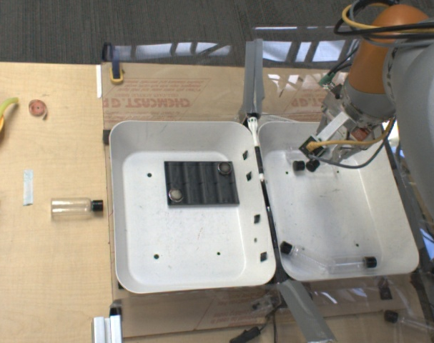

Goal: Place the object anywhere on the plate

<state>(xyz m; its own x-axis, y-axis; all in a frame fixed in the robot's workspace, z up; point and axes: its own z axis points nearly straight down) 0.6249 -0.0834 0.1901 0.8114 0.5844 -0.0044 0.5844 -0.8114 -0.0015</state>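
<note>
This looks like a robot lab. A big grey and orange robot arm (388, 56) with loose cables reaches over two white bins (131, 263) on a wooden bench (45, 277). Flat cardboard (174, 95) lies under the bins, and the floor is dark carpet (166, 13).

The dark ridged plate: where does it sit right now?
The dark ridged plate lies flat in the left bin, toward its upper middle, with two small round pieces resting on it.
</note>
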